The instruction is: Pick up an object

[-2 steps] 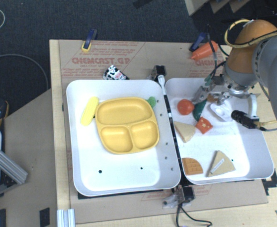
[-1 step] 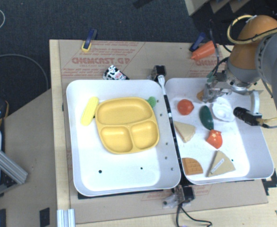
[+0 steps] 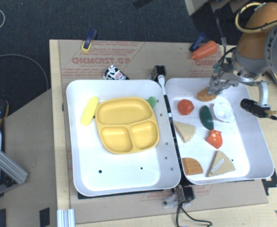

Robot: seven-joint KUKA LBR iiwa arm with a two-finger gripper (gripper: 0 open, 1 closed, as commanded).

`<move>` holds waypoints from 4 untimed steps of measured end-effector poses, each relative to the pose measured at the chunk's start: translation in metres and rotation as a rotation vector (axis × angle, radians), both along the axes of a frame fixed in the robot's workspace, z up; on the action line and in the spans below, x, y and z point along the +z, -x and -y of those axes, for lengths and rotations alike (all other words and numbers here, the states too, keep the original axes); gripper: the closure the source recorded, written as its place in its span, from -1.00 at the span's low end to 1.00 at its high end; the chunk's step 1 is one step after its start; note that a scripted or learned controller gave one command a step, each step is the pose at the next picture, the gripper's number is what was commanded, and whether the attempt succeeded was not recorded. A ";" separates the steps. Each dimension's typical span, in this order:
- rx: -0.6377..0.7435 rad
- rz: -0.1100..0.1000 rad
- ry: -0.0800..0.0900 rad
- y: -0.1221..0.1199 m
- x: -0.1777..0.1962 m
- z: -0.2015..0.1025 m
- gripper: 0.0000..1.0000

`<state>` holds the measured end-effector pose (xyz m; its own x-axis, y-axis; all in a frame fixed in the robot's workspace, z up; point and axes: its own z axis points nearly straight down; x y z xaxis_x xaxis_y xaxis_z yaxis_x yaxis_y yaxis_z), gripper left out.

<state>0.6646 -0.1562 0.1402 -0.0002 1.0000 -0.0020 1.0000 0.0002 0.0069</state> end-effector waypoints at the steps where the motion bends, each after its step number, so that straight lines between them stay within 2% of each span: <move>1: 0.001 0.001 0.000 -0.004 0.045 -0.003 1.00; 2: 0.001 0.002 0.000 -0.006 0.089 -0.003 1.00; 3: 0.000 -0.010 -0.004 0.046 0.096 -0.029 1.00; 4: -0.001 -0.012 -0.004 0.097 0.099 -0.053 1.00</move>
<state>0.5677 -0.1032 0.2397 0.0003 1.0000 0.0023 1.0000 -0.0003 -0.0047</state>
